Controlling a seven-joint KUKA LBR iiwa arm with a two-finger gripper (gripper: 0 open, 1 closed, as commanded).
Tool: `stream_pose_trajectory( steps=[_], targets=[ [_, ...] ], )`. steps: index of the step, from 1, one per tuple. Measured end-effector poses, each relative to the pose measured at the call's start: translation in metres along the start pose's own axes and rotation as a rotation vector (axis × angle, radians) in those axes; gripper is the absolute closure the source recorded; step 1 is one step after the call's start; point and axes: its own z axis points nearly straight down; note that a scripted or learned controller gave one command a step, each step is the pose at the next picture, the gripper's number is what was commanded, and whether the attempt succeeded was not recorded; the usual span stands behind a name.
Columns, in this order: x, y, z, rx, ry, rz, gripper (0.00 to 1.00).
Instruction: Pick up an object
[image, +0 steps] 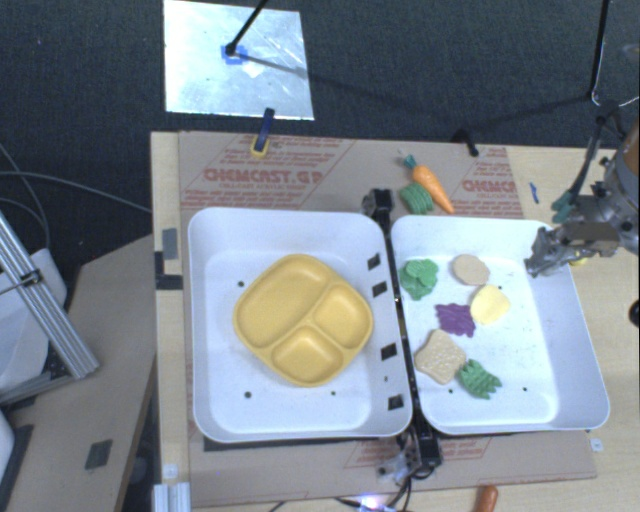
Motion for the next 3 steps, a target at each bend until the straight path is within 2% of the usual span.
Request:
stream_pose_trajectory(
  steps=[1,2,3],
  targets=[
    [0.006,0.006,0.009,0.002,0.000,-0.002,1.00],
    [0.017,0.026,0.017,0.001,0.000,-0.002,1.00],
    [-0.014,0.112,0.080,0.002,-0.001,0.002,1.00]
  ],
)
